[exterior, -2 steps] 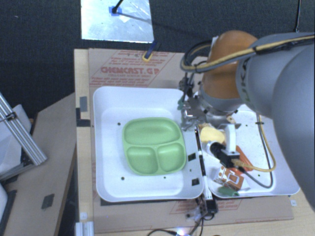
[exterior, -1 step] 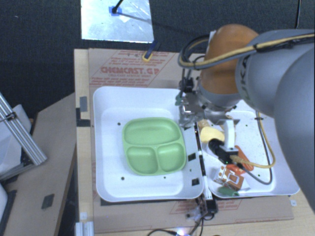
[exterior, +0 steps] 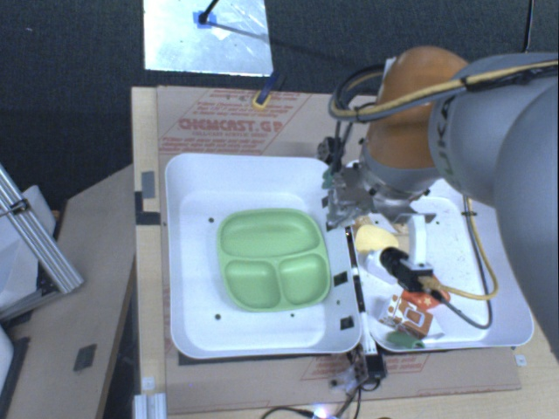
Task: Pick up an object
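**Claw low at the wall between the bins**

The grey arm (exterior: 493, 120) reaches in from 3 o'clock. Its claw (exterior: 341, 206) hangs at the shared wall of the two bins, toward 10 o'clock of the right bin (exterior: 505, 317). Whether it is wide or narrow I cannot tell. A pale yellow object (exterior: 374, 236) lies just beside the claw, at its 4 o'clock. An orange-and-white packet (exterior: 409, 314) sits at the right bin's 7 o'clock, with a small green piece (exterior: 403, 340) just beside it at 6 o'clock. A green divided plate (exterior: 272, 258) lies mid-way in the left bin (exterior: 188, 234).
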